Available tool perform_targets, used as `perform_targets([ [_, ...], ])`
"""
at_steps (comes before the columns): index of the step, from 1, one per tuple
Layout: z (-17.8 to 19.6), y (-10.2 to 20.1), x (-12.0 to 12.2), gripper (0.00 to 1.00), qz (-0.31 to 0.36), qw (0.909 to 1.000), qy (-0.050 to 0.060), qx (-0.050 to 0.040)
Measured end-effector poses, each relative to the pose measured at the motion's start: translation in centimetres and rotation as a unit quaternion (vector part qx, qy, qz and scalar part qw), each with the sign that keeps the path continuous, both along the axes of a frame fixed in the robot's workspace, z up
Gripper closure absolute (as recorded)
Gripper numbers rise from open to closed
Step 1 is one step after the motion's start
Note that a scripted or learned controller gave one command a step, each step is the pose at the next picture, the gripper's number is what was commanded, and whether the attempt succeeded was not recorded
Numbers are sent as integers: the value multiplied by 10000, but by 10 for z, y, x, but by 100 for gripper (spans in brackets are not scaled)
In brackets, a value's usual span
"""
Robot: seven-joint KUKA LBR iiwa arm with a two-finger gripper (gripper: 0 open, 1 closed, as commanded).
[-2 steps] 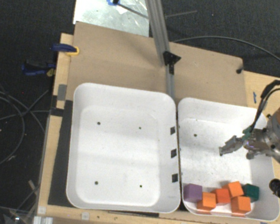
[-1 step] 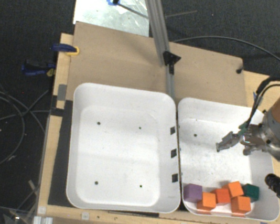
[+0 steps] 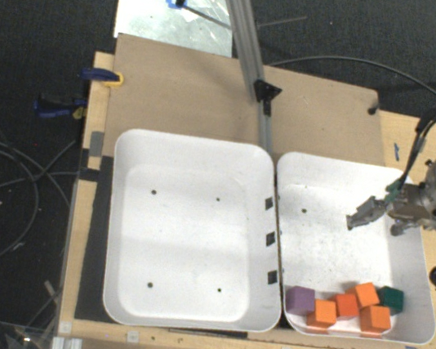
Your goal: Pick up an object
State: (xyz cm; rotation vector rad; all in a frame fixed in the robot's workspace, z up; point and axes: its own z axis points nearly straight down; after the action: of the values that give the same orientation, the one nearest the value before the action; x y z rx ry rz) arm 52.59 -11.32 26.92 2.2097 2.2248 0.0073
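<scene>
Over the right bin (image 3: 308, 180), the gripper (image 3: 362, 216) hangs above bare floor; whether it is spread or pressed together, I cannot tell. Blocks (image 3: 345, 304) cluster along the near wall.

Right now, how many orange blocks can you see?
4, all bunched at the right bin's near edge: one beside the purple block, one, one, one. More could hide underneath.

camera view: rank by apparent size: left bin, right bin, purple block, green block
1. left bin and right bin: look alike, not ranked.
2. purple block.
3. green block: partly hidden behind an orange block, so unsure.
</scene>
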Motion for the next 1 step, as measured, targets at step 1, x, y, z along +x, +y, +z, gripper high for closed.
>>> perform_targets([
  [1,18,9,37,0,5,10000,1,-2],
])
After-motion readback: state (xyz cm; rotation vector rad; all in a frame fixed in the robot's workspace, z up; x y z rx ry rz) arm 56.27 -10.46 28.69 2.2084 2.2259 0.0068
